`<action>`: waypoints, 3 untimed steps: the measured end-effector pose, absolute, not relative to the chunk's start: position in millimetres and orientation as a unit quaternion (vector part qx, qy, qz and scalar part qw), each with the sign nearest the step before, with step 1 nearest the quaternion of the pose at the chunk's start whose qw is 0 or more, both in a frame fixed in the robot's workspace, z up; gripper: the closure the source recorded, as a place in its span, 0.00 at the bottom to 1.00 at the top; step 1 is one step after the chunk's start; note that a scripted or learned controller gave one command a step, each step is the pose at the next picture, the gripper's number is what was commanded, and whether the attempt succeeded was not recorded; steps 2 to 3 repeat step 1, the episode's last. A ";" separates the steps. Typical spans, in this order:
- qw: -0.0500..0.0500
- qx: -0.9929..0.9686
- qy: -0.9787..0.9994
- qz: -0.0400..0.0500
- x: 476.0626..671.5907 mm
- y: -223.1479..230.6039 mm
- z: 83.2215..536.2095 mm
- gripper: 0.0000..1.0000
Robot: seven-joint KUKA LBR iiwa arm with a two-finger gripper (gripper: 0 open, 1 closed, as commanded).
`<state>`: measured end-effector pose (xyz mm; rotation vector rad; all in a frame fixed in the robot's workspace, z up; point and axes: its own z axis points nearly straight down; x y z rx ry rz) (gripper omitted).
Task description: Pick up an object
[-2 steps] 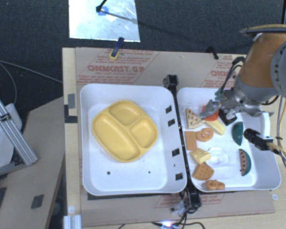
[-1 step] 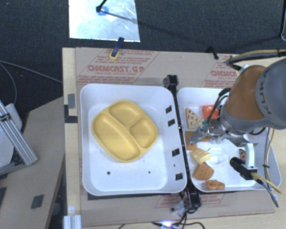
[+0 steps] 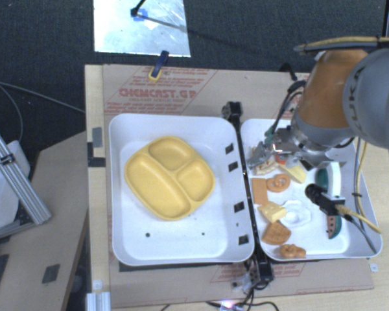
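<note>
My gripper (image 3: 264,153) is low in the right bin (image 3: 356,241), at its upper left corner near the divider. It hangs over a pale beige piece (image 3: 266,168); whether it holds anything cannot be seen. Just below lie a round orange pretzel-like piece (image 3: 279,183), an orange rectangle (image 3: 260,191), a yellow cheese wedge (image 3: 272,211) and a pale yellow piece (image 3: 297,173). The grey arm with its orange band (image 3: 330,83) covers the bin's upper right part.
The left bin (image 3: 136,245) holds a yellow divided plate (image 3: 169,177). In the right bin also lie a white piece (image 3: 297,213), two orange-brown pieces (image 3: 276,233) (image 3: 292,251) and a teal item (image 3: 325,175) by the right wall.
</note>
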<state>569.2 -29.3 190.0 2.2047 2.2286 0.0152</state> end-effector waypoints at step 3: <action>-0.001 0.707 0.708 0.000 524.2 -16.4 184.1 0.00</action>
